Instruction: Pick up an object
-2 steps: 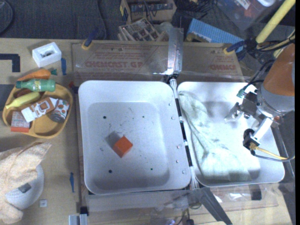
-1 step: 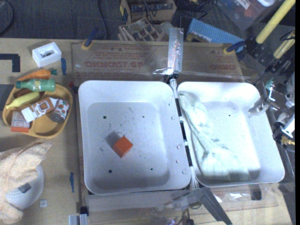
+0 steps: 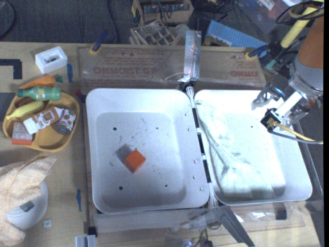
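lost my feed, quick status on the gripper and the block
Gripper over right bin, holding nothing. Orange block lying in left bin, untouched. Nothing beside it.

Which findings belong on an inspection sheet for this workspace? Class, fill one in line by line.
Surface: wooden bench bearing two shallow white bins, left bin and right bin.
Job's things: small orange cube in the left bin.
Clutter: yellow bowl of toy food, small white box, cream cloth.
Grippers: two-finger gripper over the right bin's right side, nothing between its fingers.
Cables: yellow cable by the gripper.
Surroundings: blue panel behind the bench.
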### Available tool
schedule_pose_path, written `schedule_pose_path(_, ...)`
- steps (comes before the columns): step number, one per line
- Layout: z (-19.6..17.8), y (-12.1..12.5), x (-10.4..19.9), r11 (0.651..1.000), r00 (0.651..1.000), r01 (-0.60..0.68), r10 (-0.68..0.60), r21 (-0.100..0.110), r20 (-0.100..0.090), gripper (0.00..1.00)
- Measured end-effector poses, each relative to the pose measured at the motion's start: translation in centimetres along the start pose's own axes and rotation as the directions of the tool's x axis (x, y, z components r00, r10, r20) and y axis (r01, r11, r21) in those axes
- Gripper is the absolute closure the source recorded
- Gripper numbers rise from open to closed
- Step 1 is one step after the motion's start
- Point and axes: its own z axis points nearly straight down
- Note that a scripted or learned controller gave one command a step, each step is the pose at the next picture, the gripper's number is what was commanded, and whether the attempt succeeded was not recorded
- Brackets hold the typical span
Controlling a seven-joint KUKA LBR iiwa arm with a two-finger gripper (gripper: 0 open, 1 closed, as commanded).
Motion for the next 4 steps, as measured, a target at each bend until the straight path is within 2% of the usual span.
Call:
schedule_pose_path(1, 3.8, 1.9, -6.3, 0.999, 0.999, -0.039, 0.039, 0.004, 0.0, 0.0)
schedule_pose_path(2, 4.5, 5.8, -8.4, 0.995, 0.995, -0.095, 0.095, 0.0, 0.0, 0.0)
schedule_pose_path(3, 7.1, 1.5, -10.2, 0.973, 0.973, -0.232, 0.232, 0.007, 0.001, 0.0)
schedule_pose_path(4, 16.4, -1.3, -11.3, 0.977, 0.977, -0.215, 0.215, 0.005, 0.0, 0.0)
